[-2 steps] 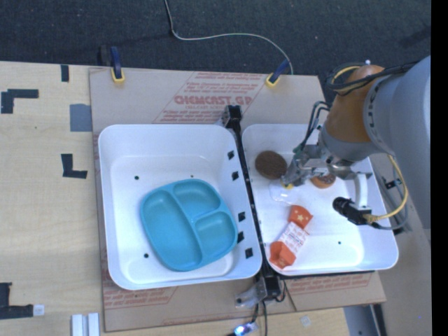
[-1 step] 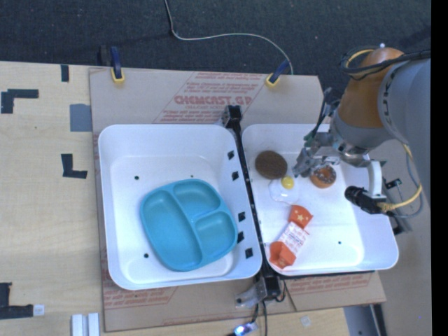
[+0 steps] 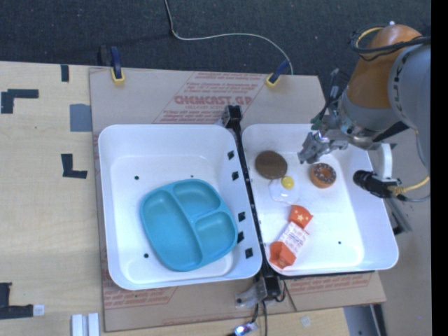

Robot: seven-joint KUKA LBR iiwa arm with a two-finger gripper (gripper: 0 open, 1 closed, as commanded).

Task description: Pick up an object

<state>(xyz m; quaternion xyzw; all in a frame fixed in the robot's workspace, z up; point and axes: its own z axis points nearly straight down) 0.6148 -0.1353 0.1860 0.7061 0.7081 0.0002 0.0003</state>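
The right bin (image 3: 364, 254) holds a brown round patty (image 3: 271, 164), a small fried egg with a yellow yolk (image 3: 285, 185), a brown sprinkled donut (image 3: 323, 175) and an orange-and-white packet (image 3: 290, 238). My gripper (image 3: 313, 150) hangs over the bin's back part, between the patty and the donut, just up and left of the donut. Nothing shows between its fingers.
The left bin (image 3: 115, 145) holds a blue divided plate (image 3: 189, 222). A black divider (image 3: 241, 180) runs between the bins. The arm's grey body and orange band (image 3: 381, 61) stand over the right bin's back right corner. A black cable fitting (image 3: 371, 182) sits at the right rim.
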